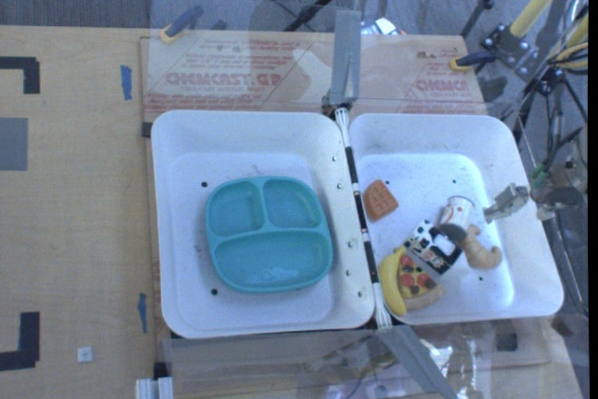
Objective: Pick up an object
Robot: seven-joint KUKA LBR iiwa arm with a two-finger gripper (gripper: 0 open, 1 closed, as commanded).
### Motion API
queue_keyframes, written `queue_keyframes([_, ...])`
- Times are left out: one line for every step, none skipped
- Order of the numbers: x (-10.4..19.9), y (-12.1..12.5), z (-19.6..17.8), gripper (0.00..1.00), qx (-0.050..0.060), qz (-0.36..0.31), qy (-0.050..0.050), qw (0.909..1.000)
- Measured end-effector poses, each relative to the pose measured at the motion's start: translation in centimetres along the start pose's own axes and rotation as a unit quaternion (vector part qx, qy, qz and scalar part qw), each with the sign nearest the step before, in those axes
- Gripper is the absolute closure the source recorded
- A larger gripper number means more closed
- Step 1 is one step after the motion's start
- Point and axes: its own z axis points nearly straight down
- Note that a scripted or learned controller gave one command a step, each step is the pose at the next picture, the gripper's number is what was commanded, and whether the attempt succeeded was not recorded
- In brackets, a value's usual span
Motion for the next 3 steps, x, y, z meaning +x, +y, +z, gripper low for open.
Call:
queue_keyframes([5.9, 4.9, 10.8, 0.00, -0.003, -0.048, -0.001, 0.9988])
queue_keyframes([5.7, 5.1, 9.5, 1.00, -0.006, -0.047, -0.002, 0.9989])
queue_keyframes([11.6, 2.6, -1.4, 1.00, -0.001, -0.071, -0.001, 0.9975])
